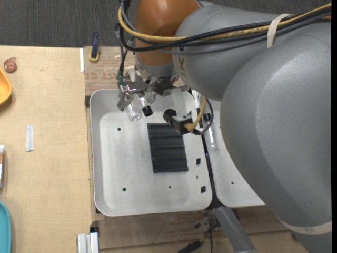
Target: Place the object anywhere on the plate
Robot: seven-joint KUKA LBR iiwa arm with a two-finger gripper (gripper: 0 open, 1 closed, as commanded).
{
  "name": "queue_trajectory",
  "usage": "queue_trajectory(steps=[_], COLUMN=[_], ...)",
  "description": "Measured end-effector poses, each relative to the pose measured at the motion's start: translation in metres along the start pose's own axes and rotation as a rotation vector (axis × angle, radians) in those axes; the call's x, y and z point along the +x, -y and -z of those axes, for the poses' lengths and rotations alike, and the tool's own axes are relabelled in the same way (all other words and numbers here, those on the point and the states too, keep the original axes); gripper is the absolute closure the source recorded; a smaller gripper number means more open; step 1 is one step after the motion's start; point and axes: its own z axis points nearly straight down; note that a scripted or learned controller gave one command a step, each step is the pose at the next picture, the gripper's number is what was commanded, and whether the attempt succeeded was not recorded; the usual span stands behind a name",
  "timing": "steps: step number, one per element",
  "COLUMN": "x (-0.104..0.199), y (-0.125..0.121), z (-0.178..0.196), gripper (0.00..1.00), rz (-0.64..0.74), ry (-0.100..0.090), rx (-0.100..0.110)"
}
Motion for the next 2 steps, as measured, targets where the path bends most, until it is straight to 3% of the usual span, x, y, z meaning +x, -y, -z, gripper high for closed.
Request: queue_trajectory(steps=[1,2], x=[0.0119,0.0116], y=[0.0724,0.0723], z=[0.0011,0.0012], gripper=[1.00,0.00], rz=[0.091,0.091], ry=[-0.001,-0.001], rx=[0.001,0.001])
